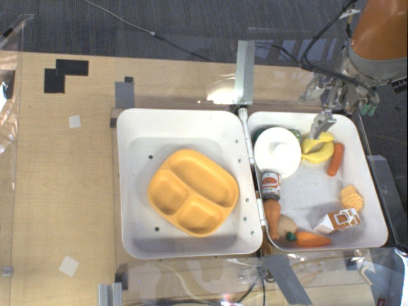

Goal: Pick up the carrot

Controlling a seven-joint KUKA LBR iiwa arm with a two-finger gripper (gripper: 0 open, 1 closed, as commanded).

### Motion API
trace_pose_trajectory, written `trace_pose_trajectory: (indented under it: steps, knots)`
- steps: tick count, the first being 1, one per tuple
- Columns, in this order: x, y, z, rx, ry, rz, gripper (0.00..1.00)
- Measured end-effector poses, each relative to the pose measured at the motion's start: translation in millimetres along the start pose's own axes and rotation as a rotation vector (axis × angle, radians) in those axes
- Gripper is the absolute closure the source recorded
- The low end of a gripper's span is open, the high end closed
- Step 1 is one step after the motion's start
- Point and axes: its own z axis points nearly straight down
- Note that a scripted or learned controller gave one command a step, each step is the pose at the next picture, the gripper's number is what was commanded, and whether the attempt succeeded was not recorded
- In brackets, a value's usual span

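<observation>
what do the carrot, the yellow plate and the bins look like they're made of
Carrot: probably moulded plastic toy food, judging by its smooth, even orange skin and green stub.
Yellow plate: likely matte plastic, with rounded moulded compartments and no glare.
Bins: seemingly thin white plastic, with soft sheen and rounded formed corners.

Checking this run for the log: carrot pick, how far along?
Done: nothing visible yet. The carrot lies at the right bin's near edge, by the carton. In hand: the hand hangs at the far side, over the banana. Left: cross to the carrot, grasp, lift.
</observation>
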Motion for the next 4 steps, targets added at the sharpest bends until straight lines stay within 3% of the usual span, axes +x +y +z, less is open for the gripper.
trace_pose_trajectory:
  steps: [1, 2, 3, 4]
  knots:
    - [53.4, -88.2, 106.6, 0.001, 0.01, 0.077, 0.0]
    - [96.0, -98.1, 174.8, 0.002, -0.005, 0.197, 0.0]
    - [92.2, -97.1, 161.1, 0.004, -0.014, 0.191, 1.0]
    - [160.5, -98.8, 173.0, 0.005, -0.009, 0.062, 1.0]
